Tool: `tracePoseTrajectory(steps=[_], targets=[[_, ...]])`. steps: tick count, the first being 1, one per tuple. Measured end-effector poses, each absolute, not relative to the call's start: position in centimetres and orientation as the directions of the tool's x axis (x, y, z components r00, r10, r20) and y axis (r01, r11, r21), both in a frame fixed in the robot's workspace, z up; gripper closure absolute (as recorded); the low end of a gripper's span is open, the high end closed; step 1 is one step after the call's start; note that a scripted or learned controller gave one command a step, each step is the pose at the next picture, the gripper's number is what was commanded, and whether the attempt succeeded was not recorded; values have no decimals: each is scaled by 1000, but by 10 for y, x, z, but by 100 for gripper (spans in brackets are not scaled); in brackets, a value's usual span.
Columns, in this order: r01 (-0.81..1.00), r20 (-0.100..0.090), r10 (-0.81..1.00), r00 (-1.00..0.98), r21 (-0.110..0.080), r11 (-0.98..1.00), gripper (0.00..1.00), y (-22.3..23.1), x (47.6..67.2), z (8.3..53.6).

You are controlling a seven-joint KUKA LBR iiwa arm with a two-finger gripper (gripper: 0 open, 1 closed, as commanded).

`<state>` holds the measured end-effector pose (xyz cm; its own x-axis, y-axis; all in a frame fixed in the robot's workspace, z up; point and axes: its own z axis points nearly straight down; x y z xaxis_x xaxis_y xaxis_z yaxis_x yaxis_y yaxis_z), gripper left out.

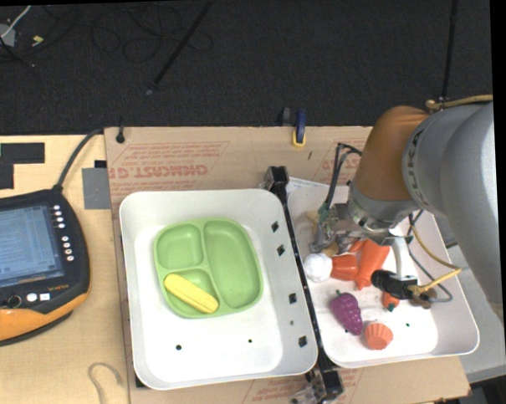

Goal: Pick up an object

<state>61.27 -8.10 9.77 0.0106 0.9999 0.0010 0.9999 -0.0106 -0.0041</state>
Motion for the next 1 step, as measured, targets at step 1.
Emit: tracePoseTrajectory(steps=[1], targets=[[1000, 0, 1000, 9, 1, -9, 100, -84, 611, 161]])
